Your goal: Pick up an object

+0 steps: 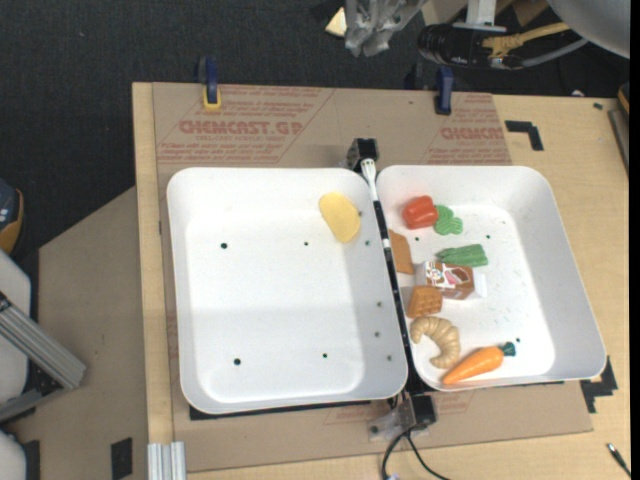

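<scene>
My gripper (372, 30) hangs high at the top of the camera view, beyond the far edge of the bench and away from both bins. Nothing shows under it. A yellow oval object (340, 216) lies in the left bin (200, 268), near its far right corner. The right bin (540, 268) holds several toy foods along its left side: a red pepper (420, 211), a green leafy piece (448, 223), a green bar (462, 256), a brown slab (401, 252), a wrapped snack (455, 280), a waffle square (425, 301), a croissant (438, 336) and a carrot (475, 362).
Both bins rest on a cardboard sheet (300, 118) held by blue clamps (209, 80) at the far edge. Cables and equipment (480, 43) lie behind the bench at the top right. An aluminium rail (40, 348) stands at the left.
</scene>
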Action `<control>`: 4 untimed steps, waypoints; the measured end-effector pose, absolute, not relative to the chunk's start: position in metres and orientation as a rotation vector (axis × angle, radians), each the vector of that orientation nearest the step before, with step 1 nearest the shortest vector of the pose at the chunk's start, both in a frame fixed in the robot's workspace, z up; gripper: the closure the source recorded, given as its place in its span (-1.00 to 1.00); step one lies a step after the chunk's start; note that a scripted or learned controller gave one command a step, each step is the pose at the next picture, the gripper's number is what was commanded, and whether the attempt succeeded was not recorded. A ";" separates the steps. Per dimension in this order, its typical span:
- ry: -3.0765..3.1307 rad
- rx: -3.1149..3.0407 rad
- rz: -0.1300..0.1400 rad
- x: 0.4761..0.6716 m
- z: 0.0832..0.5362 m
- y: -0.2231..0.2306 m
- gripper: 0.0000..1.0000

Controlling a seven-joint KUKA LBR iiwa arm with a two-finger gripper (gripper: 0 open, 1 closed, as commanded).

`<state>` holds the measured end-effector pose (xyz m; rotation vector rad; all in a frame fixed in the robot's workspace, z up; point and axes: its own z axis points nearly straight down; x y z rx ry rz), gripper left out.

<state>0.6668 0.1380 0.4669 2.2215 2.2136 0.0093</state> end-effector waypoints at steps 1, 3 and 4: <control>2.208 2.224 0.007 0.667 0.501 0.068 1.00; 2.238 2.219 -0.011 0.640 0.438 0.088 1.00; 2.213 2.222 0.006 0.668 0.471 0.038 1.00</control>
